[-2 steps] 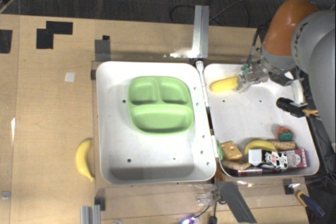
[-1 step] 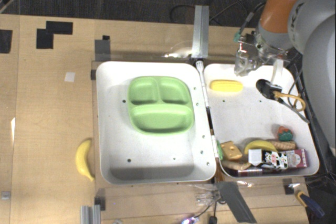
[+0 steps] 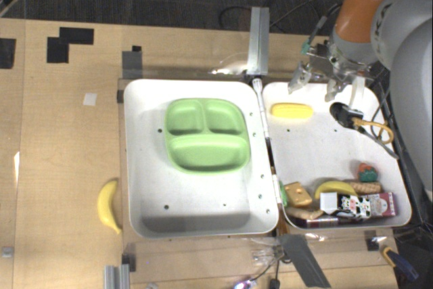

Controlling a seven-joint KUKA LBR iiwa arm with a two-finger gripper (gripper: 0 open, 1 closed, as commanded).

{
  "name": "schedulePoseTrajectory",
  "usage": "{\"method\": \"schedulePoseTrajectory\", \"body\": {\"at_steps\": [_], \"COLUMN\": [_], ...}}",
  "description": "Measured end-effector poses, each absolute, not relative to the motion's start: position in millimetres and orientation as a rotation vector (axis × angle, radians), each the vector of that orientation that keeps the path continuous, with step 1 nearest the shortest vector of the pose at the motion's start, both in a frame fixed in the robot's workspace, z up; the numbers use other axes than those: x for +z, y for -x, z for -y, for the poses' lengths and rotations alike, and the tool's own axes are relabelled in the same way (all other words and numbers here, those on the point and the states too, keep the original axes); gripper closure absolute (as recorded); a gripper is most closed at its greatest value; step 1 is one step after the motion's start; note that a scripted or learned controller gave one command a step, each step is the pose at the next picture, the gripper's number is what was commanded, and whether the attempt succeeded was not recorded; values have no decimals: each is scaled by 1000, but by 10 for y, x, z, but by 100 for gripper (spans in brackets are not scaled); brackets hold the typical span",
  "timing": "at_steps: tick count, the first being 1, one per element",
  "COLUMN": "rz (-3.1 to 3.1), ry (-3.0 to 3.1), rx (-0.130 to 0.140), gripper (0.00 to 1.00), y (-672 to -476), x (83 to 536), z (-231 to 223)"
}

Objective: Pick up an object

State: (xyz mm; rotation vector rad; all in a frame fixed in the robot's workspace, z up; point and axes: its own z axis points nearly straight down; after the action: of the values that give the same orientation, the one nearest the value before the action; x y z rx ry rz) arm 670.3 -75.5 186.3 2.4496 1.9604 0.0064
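The yellow block [image 3: 291,111] lies flat in the right bin [image 3: 338,166], near its top wall and close to the wall shared with the left bin [image 3: 145,145]. The hand [image 3: 326,82] hangs just right of the block and a little above it, its two fingers spread apart and holding nothing. If the hand goes straight down, I think it lands beside the block and grabs air. The block is low and flat, so the fingers may slide over it. The bin's top wall could also bump a finger.

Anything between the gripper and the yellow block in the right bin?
No. In the camera view, bare white bin floor separates the gripper from the yellow block.
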Motion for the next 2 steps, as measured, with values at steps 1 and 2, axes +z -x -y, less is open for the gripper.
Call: {"method": "schedulePoseTrajectory", "body": {"at_steps": [1,2], "rz": [-2075,-2192], "ry": [-2352,-2239], "rx": [8,13], "gripper": [0,0], "y": [-6707,-6040], "x": [1070,896], "z": [862,959]}}
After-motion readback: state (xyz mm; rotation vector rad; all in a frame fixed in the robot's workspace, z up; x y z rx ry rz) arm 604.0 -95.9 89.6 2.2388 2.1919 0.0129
